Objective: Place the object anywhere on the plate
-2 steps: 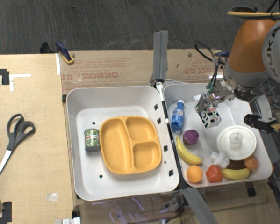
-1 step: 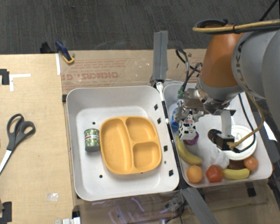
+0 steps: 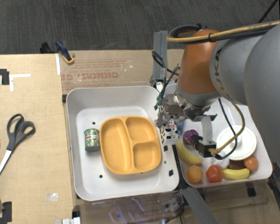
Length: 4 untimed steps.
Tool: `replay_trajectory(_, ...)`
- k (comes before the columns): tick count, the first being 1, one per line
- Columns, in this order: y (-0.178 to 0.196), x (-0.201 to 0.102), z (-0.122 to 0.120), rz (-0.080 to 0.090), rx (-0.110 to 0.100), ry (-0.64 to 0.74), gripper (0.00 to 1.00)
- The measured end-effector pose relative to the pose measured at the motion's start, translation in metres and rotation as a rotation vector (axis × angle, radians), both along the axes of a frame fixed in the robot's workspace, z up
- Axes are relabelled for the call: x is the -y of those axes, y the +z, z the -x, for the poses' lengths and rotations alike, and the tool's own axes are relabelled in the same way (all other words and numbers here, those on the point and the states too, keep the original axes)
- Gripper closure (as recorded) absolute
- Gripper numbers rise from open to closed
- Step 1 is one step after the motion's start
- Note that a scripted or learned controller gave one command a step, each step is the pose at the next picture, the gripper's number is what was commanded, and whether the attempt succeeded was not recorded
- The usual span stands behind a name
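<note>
Hand (image 3: pixel 170 126) is hanging over the divide btwn the two bins; can't tell if it's gripping anything. Yellow plate (image 3: pixel 130 144) is lying just left of it. Banana (image 3: pixel 188 153) is sitting just below-right of it w/ other fruit.

A yellow divided plate (image 3: pixel 131 145) sits in the left white bin (image 3: pixel 83 182), a small green can (image 3: pixel 91 139) just beside it. The grey arm's end effector (image 3: pixel 170 126) hangs over the right bin's (image 3: pixel 262 170) fruit, near a banana (image 3: pixel 188 153).
</note>
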State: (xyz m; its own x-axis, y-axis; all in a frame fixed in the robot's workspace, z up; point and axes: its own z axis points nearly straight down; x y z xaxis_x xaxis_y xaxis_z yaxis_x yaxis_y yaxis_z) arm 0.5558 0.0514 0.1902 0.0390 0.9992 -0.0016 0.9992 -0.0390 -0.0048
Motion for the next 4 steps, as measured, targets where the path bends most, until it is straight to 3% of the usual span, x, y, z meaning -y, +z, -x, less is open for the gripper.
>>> replay_trajectory(1, 0.000, 0.000, 0.000, 0.000, 0.000, -0.001, 0.00)
replay_trajectory(2, 0.008, 0.001, -0.001, 0.001, -0.002, -0.001, 1.00)
replay_trajectory(3, 0.000, -0.032, 0.013, -0.001, 0.000, 0.245, 1.00)
replay_trajectory(4, 0.000, -0.032, 0.013, -0.001, 0.001, 0.245, 0.00)
